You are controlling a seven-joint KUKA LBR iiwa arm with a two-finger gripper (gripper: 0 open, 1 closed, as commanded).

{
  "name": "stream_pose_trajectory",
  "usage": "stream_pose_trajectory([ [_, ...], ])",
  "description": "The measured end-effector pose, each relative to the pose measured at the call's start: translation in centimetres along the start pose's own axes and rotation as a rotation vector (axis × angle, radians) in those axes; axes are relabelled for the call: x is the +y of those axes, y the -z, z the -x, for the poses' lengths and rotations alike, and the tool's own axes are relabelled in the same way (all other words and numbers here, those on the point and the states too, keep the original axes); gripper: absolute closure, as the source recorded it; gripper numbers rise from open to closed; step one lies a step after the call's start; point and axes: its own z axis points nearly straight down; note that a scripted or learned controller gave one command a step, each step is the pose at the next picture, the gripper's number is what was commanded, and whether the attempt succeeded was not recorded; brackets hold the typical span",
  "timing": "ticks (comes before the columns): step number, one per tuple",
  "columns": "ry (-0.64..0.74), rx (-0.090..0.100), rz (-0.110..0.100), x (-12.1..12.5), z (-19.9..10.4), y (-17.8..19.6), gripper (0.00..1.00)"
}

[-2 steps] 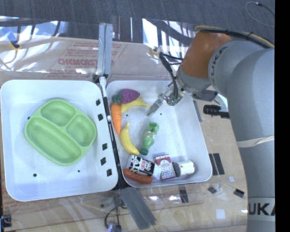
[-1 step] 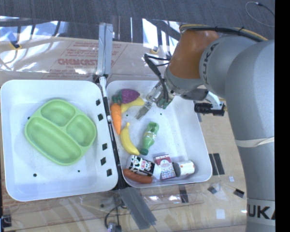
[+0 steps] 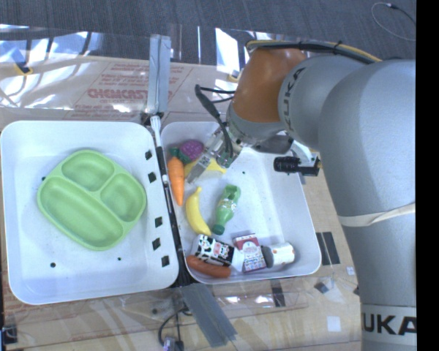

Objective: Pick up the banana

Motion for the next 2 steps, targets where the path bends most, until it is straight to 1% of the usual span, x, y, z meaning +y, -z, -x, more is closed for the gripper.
stream_pose_trajectory([
  [1,0.003,-0.001,0.000,0.0,0.1,1.1,1.00],
  [2,-0.254,0.000,0.001,2.9,-3.5,10.0,1.00],
])
